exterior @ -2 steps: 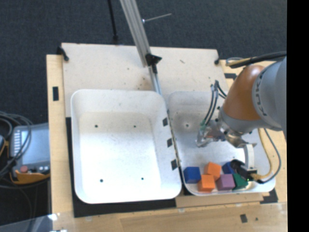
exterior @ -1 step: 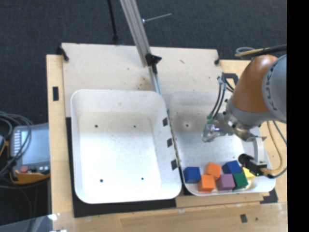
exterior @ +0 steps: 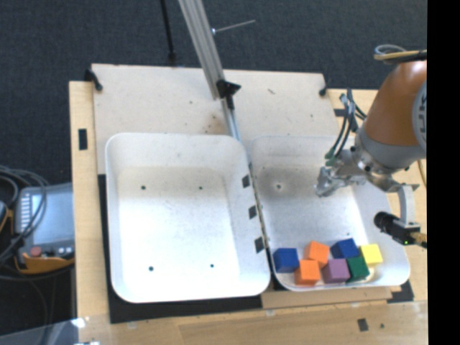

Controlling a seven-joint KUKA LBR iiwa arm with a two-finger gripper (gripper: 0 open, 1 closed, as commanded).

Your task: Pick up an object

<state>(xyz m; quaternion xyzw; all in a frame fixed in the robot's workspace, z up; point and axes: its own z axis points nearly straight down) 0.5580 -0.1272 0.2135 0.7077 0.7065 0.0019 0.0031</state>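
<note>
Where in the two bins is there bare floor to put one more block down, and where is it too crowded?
The left bin shows bare floor from wall to wall. In the right bin, the far half is bare, apart from where the tool hangs over it. The near edge is crowded: blue, orange, purple, green and yellow blocks cluster there.

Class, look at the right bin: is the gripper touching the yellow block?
Apart. The camera view shows the gripper over the bin's middle, with bare white floor between it and the yellow block in the cluster at the near edge of the right bin.
</note>
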